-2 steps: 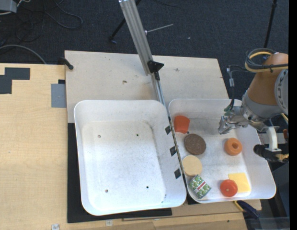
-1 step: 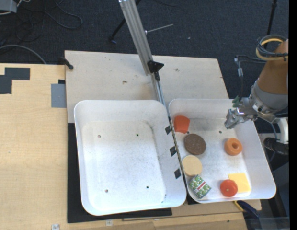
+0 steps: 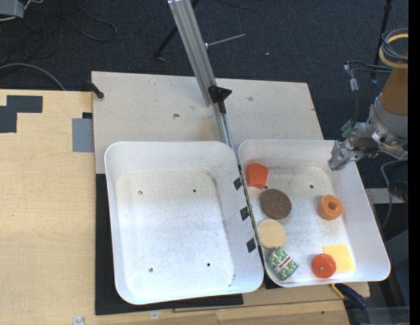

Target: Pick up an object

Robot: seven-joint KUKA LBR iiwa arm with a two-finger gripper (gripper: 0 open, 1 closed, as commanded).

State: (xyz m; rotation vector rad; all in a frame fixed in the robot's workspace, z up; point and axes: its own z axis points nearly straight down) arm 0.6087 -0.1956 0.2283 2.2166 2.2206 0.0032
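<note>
Gripper (image 3: pixel 339 158) hangs seemingly above right bin's (image 3: pixel 372 222) rim.

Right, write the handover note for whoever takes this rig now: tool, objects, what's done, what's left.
Tool: at the far right corner of the right bin, over its rim, nothing seen in it; open or shut can't be told from this view.
Objects, all lying in the right bin: orange block by the divider, brown disc, tan disc, green-and-white packet, red piece touching the yellow block, orange ring nearest the tool.
Left bin: beside it, to the left.
Done: nothing picked.
Left: choose an object, descend, grasp, lift. The orange ring looks the easiest reach.
</note>
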